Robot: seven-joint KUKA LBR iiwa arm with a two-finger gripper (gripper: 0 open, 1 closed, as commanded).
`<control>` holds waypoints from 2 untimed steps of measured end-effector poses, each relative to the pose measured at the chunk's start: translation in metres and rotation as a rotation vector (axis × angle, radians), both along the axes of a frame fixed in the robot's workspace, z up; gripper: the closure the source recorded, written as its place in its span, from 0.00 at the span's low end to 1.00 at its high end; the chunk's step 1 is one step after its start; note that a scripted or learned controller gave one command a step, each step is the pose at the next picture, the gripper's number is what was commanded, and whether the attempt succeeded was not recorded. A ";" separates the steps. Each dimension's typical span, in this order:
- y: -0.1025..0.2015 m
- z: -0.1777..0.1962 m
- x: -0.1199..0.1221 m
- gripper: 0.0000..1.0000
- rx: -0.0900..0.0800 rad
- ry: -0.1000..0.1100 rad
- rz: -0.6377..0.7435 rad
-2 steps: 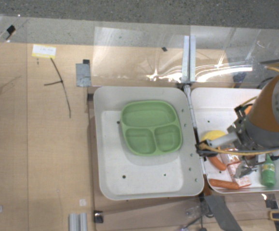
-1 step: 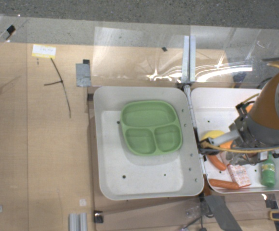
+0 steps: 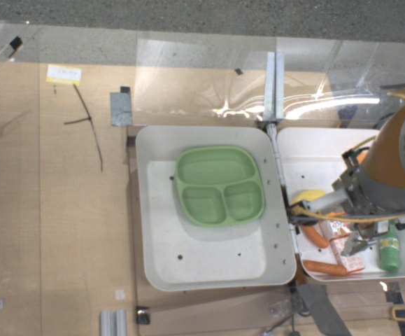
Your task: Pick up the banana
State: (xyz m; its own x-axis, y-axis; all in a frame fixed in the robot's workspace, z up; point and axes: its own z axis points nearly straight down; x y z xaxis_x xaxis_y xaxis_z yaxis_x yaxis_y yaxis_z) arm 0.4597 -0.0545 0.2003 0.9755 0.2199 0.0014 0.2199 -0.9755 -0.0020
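The gripper (image 3: pixel 307 212) hangs low beside the banana (image 3: pixel 307 197) in the right bin (image 3: pixel 307 145), its grip seemingly unclear.

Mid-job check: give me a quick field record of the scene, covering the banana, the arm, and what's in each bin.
banana: right bin, near its left wall, partly hidden by the arm
arm: low over the right bin
pincer: among the clutter; grasp cannot be confirmed
left bin: holds green divided plate
right bin extras: green bottle, carrot
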 end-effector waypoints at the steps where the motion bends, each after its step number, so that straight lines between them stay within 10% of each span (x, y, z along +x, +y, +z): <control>1: 0.000 0.011 0.002 1.00 0.001 -0.002 0.011; 2: 0.000 0.011 0.002 0.00 0.001 -0.002 0.011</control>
